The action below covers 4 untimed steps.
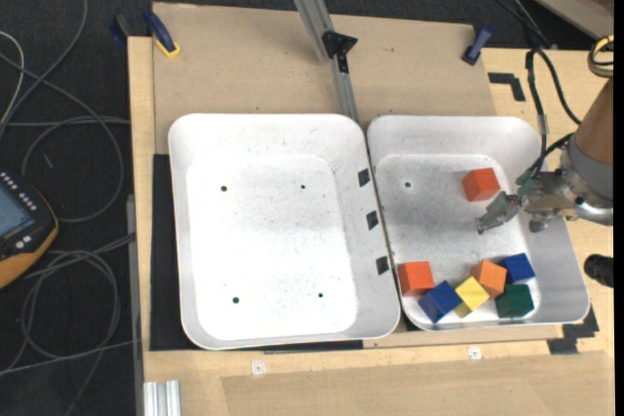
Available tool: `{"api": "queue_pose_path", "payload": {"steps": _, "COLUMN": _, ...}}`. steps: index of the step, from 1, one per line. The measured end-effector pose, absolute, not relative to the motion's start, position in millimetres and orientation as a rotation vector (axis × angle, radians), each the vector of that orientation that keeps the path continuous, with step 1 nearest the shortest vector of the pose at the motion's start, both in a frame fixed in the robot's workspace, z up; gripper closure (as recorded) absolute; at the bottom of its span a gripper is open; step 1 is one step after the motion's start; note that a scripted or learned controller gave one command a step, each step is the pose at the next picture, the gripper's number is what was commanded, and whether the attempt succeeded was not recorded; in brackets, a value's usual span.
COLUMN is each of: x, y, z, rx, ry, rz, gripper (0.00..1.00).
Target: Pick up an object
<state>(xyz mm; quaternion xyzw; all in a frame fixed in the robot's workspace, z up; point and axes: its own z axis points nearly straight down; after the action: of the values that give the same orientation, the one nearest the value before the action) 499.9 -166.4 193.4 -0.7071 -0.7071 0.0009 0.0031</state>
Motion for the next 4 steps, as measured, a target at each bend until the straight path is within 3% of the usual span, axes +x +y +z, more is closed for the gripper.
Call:
{"api": "queue_pose_path", "payload": {"steps": 2, "x": 505.5, "y": -156.9, "z": 96.6, "rx": -2.217, "ry": -2.217, "rz": 0.003, "gripper": 0.00}}
{"api": "queue_pose_path", "payload": {"steps": 3, "x": 507.3, "y": -157.5, "z": 110.3, "rx": -2.222, "ry": -2.221, "rz": -0.003, "gripper": 1.00}}
{"api": "queue_pose_path", "payload": {"steps": 4, "x": 518.5, "y": -157.0, "z": 168.4, "rx": -2.224, "ry": -2.228, "rz": -0.006, "gripper": 1.00}}
